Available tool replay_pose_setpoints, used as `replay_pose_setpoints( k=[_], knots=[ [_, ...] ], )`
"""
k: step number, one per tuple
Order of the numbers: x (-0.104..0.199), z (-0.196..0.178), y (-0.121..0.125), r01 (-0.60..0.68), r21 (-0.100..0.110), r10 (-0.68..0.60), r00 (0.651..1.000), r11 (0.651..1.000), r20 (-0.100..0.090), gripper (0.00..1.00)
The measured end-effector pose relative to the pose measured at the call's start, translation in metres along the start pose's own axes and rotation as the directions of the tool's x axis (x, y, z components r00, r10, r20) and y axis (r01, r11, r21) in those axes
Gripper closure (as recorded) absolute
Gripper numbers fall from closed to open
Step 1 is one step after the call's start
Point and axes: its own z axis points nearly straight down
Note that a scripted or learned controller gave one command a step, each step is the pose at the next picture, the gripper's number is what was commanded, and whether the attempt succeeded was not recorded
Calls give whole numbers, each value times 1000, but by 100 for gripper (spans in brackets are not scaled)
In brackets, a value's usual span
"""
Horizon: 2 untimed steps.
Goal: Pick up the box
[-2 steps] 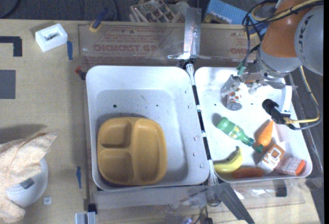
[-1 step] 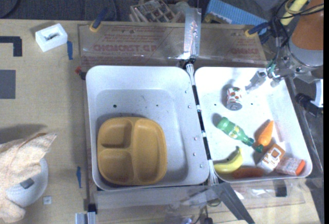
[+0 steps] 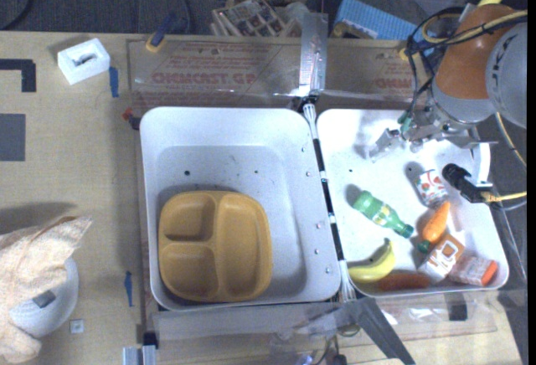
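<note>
The box (image 3: 446, 254) is a small white and orange carton lying near the front right corner of the right bin (image 3: 335, 131). It rests between a carrot (image 3: 435, 223) and a red packet (image 3: 479, 271). My gripper (image 3: 383, 142) hangs over the back part of the same bin, well away from the box and up-left of it. The grey arm with its orange band (image 3: 466, 62) comes in from the upper right.
The right bin also holds a green bottle (image 3: 380, 212), a banana (image 3: 373, 264), a small white and red can (image 3: 430, 184) and a long red item (image 3: 402, 280) along the front wall. A yellow divided plate (image 3: 215, 244) lies in the left bin (image 3: 226, 125).
</note>
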Motion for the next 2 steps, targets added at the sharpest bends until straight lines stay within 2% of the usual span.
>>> replay_pose_setpoints(
  k=[1,2],
  knots=[
    [59,18,23,-7,2,7,1000,1000,-2,0],
    [53,-43,-86,127,4,-127,992,992,-4,0]
  ],
)
